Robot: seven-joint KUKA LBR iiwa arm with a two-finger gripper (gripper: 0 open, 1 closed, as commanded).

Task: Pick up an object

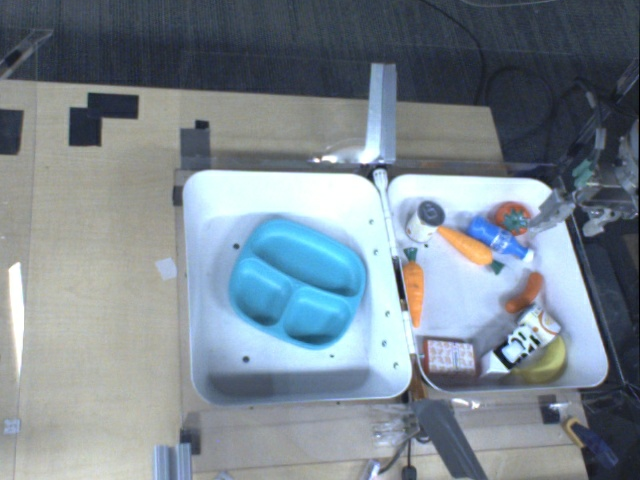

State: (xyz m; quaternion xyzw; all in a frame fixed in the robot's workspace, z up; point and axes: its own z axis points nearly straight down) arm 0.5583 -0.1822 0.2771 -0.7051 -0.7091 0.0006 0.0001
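Note:
The right bin (590,298) holds several small items. A white jar with a dark lid (425,218) lies at its back left, with an orange carrot (467,245) beside it. A blue bottle (497,239) and a red tomato (513,214) lie at the back middle. A second carrot (413,290) rests along the left wall. A brown sausage (524,292), a black-and-white carton (524,339), a yellow fruit (545,363) and a brown box (449,355) sit toward the front. My gripper (547,215) hangs over the bin's back right corner, just right of the tomato, with nothing seen in it.
The left bin (210,268) bears a blue divided plate (296,281). A metal post (382,113) stands behind the wall between the bins. Cables and the arm's wrist hardware (610,183) crowd the right edge.

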